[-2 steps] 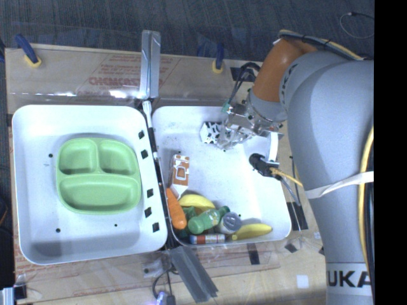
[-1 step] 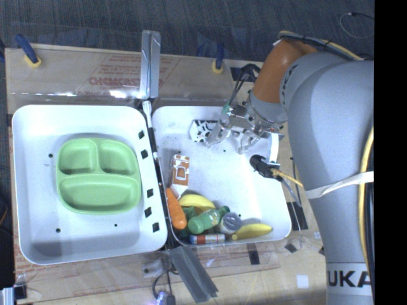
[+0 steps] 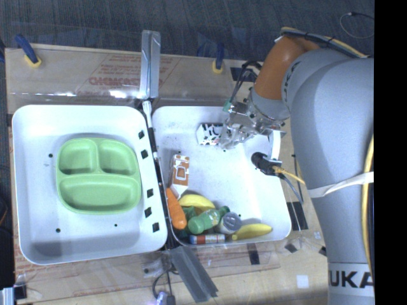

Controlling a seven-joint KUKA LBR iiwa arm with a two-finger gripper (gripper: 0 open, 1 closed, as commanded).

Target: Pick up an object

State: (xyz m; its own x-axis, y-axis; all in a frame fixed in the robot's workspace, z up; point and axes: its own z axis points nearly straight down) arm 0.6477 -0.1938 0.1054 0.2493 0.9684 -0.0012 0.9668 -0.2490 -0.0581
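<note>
Tabletop [image 3: 76,75]: pale wood, carrying two shallow white bins side by side.

Left bin [image 3: 25,170]: one green divided tray [image 3: 98,175], three compartments, lying flat near the middle.

Right bin [image 3: 254,196]: a black-and-white patterned object [image 3: 210,133] near the far wall; an orange-and-white carton [image 3: 180,169] by the left wall; along the near edge, a cluster of a carrot [image 3: 175,210], a yellow banana [image 3: 196,201], a green bottle [image 3: 205,221], a grey round lid [image 3: 229,222], a red-and-white tube [image 3: 207,239] and a second banana [image 3: 252,231].

Arm [image 3: 331,126]: grey with an orange band, reaching in from the right.

Jaws [image 3: 233,135]: low over the far part of the right bin, just beside the patterned object, at its right edge. How far they stand open, and whether anything sits between them, cannot be told.
</note>
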